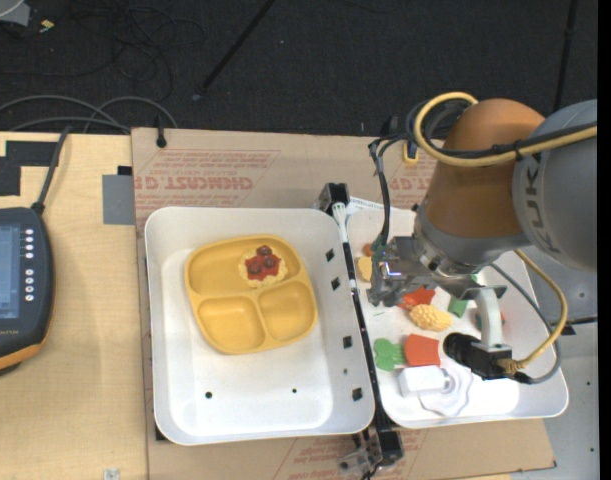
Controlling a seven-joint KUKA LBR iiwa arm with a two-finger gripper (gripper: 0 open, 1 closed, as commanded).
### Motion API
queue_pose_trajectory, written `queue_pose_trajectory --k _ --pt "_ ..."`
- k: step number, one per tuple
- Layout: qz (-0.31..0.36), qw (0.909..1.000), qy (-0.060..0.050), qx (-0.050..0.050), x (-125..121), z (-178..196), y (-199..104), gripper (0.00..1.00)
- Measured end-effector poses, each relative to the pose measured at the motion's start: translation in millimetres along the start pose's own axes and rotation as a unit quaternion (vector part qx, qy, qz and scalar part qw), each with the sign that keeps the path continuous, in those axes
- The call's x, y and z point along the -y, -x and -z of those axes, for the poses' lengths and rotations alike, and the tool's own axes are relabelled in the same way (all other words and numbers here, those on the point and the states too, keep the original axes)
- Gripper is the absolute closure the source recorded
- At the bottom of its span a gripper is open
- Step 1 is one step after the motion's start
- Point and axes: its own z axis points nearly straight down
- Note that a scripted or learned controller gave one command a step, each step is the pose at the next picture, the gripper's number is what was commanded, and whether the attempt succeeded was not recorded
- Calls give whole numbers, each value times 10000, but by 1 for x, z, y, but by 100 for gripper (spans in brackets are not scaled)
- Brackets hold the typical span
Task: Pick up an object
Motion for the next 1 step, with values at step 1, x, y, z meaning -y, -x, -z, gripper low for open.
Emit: queue_pose_trajectory --k 1 --pt "-17 10000 81 5 45 117 -24 100"
